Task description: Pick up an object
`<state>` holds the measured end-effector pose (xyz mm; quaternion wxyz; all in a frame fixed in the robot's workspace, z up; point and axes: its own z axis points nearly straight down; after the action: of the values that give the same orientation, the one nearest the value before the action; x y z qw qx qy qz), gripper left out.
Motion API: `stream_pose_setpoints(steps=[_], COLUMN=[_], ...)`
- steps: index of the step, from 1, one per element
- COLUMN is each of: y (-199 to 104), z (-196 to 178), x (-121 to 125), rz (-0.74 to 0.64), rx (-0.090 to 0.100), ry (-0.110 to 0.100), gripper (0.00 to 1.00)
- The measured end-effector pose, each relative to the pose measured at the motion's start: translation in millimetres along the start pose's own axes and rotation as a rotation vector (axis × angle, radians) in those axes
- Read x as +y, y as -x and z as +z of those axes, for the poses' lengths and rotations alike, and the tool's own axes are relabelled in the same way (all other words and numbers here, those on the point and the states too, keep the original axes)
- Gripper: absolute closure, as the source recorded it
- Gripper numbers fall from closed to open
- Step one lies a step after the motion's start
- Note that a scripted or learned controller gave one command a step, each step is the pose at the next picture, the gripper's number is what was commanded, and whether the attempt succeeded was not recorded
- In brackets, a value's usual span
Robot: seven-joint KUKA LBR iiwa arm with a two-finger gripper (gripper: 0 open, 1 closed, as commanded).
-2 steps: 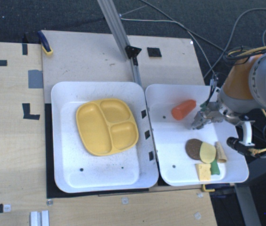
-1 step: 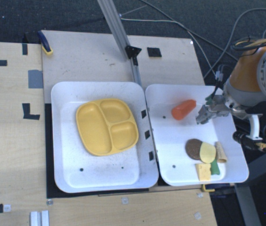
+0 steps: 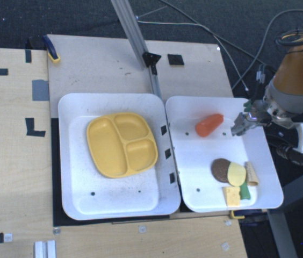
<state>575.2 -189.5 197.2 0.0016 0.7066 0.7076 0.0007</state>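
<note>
Nearest the camera, in the front right corner of the right bin (image 3: 194, 198), a small heap of toy food is lying: a brown disc (image 3: 221, 169), a yellow oval piece (image 3: 236, 174) overlapping it, a yellow block (image 3: 231, 196), a green piece (image 3: 245, 192) and a tan stick (image 3: 252, 173), all touching or crowding one another. Beside them, the left bin (image 3: 71, 144) is carrying a yellow divided plate (image 3: 122, 144) near its middle.

Farther back in the right bin, an orange carrot-like piece (image 3: 209, 124) is lying alone, tilted, well apart from the heap. It looks like the easiest thing to pick.

Farther still, at the bin's right rim, the hand (image 3: 243, 123) is hanging just beside the carrot piece, with nothing seen between its fingers; how wide they are standing is too blurred to tell.

The risks, as I judge them: the hand is sitting close to the bin wall, so a descent here could be striking the rim. The carrot piece is rounded and angled, so fingers closing across it badly could be squeezing it out sideways. Going for the heap instead could be nudging neighbours and catching two pieces or none.

Beyond the bins, the desk (image 3: 98, 63) is carrying a metal pole (image 3: 130, 20).
</note>
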Motion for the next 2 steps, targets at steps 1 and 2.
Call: stream_pose_setpoints(steps=[1,2], y=[-10,-11], z=[-55,-71], x=[-2,-2], rz=[-0.001,0.0], rx=[0.0,0.001], ry=[0.001,-0.002], gripper=[1.0,1.0])
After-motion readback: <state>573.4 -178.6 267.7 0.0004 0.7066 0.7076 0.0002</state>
